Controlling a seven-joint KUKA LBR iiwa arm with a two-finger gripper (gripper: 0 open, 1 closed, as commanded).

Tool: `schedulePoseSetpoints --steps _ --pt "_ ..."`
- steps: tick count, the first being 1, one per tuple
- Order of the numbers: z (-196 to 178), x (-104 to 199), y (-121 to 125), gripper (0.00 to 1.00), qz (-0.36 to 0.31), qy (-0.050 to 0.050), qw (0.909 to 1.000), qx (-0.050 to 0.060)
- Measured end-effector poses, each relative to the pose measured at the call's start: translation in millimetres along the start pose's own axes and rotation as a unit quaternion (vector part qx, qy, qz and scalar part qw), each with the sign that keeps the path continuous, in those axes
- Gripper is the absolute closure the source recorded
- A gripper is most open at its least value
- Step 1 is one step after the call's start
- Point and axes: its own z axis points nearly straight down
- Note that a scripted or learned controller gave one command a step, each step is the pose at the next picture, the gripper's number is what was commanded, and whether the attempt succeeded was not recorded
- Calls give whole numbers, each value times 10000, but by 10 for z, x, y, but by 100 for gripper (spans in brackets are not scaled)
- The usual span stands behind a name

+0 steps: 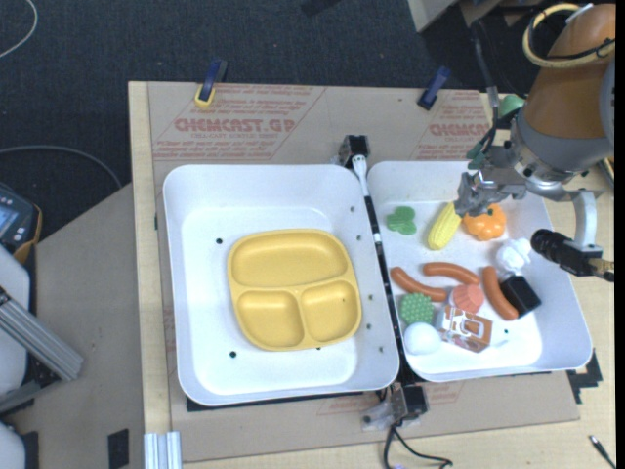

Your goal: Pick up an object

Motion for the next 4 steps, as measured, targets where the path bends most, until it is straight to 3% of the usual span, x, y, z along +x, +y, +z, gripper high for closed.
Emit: schedulePoseSetpoints --steps 1,2,4 --pt "4 2 6 100 7 4 10000 26" --pt "-26 626 -101 100 -21 22 10000 56" --pt "-78 584 -116 100 15 9 10000 54"
